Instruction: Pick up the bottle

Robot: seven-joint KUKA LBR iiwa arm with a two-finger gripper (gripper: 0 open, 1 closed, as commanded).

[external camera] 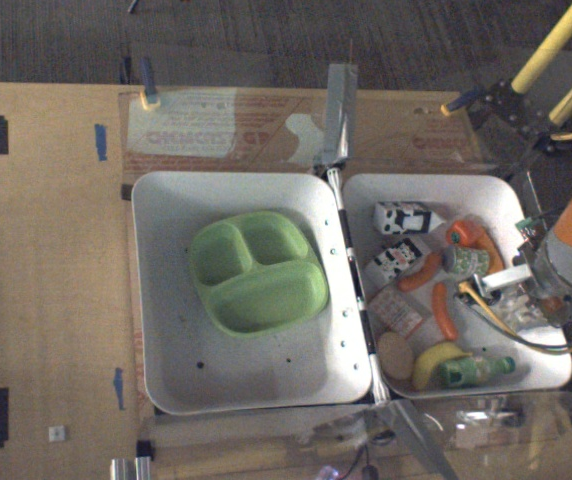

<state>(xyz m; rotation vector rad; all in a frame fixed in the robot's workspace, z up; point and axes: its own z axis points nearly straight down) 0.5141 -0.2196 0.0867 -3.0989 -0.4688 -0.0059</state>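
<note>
While the arm reaches in from the right side, you see the tool (516, 303) low over the right bin (511, 200), close to its right wall; whether the tool is wide or narrow, you cannot tell from this view. The green bottle (476, 370) lies on its side along the front wall of the same bin, touching the yellow banana (434, 360) and a little apart from the tool. Beside the banana lies a round cookie (396, 353), and further back a cow-patterned box (401, 218). In the left bin (156, 268) you find a green divided plate (258, 273). Both bins stand on the pale brown surface (46, 268).
</note>
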